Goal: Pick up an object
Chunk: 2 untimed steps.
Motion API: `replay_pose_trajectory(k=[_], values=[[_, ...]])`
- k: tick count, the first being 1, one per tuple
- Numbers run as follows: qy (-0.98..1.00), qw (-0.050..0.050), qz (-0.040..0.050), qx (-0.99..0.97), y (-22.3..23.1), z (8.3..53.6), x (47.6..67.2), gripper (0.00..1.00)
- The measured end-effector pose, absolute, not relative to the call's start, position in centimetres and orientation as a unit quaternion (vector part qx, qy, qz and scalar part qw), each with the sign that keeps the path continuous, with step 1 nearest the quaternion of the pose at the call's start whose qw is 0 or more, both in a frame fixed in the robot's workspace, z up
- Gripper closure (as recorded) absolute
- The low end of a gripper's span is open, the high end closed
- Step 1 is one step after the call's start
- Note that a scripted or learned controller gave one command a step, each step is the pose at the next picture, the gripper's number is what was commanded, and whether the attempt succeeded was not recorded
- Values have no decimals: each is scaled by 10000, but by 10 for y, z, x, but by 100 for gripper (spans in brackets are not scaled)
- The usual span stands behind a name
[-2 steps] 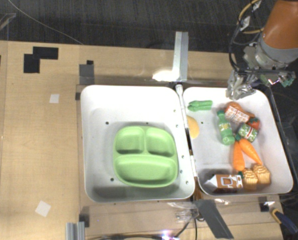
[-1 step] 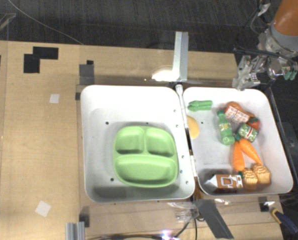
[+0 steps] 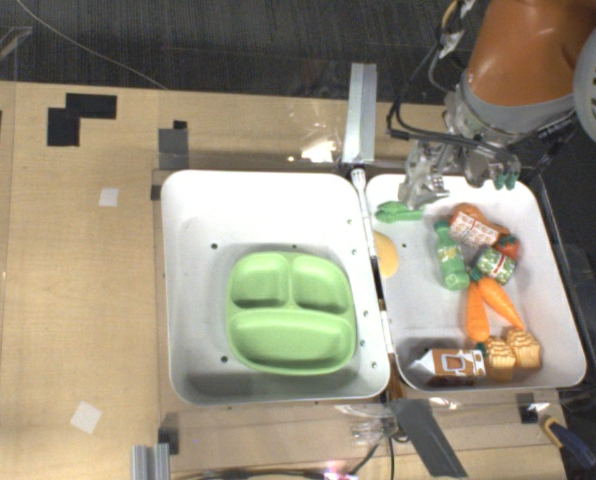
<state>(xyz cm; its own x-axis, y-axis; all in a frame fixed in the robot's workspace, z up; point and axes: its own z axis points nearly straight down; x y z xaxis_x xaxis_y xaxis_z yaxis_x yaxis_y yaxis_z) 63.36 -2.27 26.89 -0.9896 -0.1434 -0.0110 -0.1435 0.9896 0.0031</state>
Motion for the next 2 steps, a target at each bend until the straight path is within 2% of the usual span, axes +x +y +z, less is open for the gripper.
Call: replay_pose_trajectory(k=[1,2], values=[[9965,61,-11,-837,-77,272,642,100],[9991,61,9,-425,-31,276,671,100]])
